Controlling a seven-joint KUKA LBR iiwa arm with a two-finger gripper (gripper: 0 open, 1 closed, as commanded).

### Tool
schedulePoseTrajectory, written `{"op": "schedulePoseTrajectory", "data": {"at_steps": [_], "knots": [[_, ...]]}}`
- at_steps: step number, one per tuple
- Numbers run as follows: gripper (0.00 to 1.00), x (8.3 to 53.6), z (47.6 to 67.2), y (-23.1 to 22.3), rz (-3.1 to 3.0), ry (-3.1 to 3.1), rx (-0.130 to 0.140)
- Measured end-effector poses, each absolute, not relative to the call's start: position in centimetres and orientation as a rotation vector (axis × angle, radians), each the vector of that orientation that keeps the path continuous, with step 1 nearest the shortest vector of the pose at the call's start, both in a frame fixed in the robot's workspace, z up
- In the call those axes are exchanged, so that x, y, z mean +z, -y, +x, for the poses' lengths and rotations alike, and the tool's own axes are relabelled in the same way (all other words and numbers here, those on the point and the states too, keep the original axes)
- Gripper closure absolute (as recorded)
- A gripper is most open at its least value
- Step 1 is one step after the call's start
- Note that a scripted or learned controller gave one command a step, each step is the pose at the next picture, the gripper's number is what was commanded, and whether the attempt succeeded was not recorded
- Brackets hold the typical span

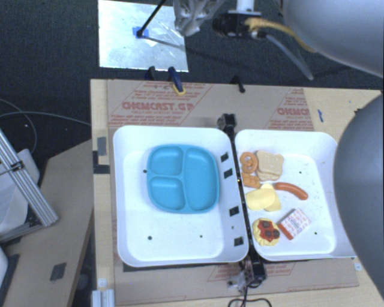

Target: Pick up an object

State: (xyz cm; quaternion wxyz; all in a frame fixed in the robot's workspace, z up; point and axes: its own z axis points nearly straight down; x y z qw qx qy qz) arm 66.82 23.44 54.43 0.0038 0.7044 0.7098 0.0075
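Two bins (180, 252) lie well below the gripper (191, 21) (blurred, cropped at the top edge); its state is unreadable.

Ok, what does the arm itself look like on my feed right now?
The arm shows as big, smooth, rounded grey housings, blurred by closeness, at the right edge and top right corner. At the top, a metallic silver hand sits beside a black fitting, with a yellowish cable and a grey hose running back toward the arm.
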Motion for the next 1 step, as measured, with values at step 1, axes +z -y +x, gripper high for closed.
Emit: {"op": "schedulePoseTrajectory", "data": {"at_steps": [1], "knots": [[1.00, 45.47, 59.15, -23.48, 2.217, -2.234, -0.013]]}}
